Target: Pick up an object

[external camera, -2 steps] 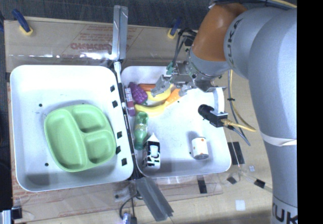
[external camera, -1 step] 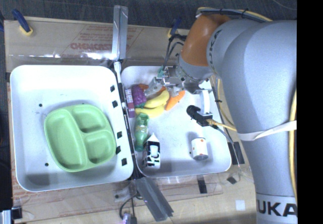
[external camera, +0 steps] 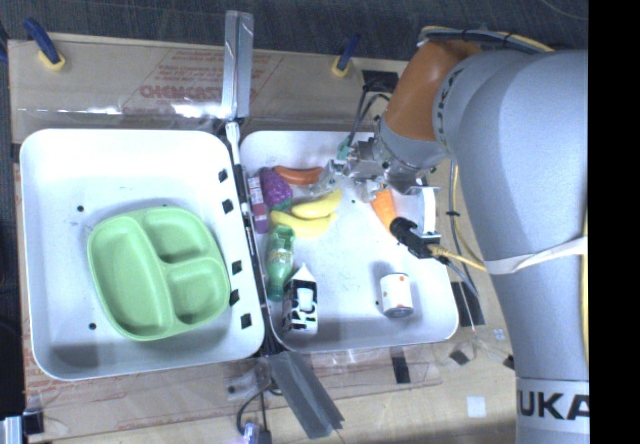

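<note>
Camera view, gripper (external camera: 362, 172): lowered into the right bin (external camera: 345, 327), at its upper part.
Banana (external camera: 308, 213): seen just beside the gripper at about 8 o'clock, long axis running 2 to 8 o'clock.
Carrot (external camera: 385, 209): just beside at 5 o'clock.
Grip state: cannot be told, hidden by the wrist.

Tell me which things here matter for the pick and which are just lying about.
Job:
hand over the right bin
banana
orange sausage-shaped item
carrot
purple item
green bottle
black-and-white carton
small white can

Lying about:
green divided plate in the left bin
blue clamps
</note>
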Controlling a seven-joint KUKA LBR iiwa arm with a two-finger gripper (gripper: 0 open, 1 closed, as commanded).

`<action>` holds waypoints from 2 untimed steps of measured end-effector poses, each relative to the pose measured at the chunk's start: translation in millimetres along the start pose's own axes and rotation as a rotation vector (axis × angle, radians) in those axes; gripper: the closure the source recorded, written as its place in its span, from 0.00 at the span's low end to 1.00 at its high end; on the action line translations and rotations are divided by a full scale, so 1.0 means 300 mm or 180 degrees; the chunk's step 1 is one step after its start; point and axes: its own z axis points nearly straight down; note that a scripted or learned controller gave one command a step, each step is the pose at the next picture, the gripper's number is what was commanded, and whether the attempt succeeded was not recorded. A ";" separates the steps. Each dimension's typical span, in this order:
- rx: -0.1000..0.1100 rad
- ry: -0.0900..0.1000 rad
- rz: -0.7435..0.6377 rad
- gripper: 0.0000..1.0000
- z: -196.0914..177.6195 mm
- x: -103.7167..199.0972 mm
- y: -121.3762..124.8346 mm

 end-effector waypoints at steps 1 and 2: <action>0.0000 0.0001 -0.0014 1.00 -0.034 0.004 0.002; 0.0000 0.0006 0.0019 1.00 -0.405 0.199 0.066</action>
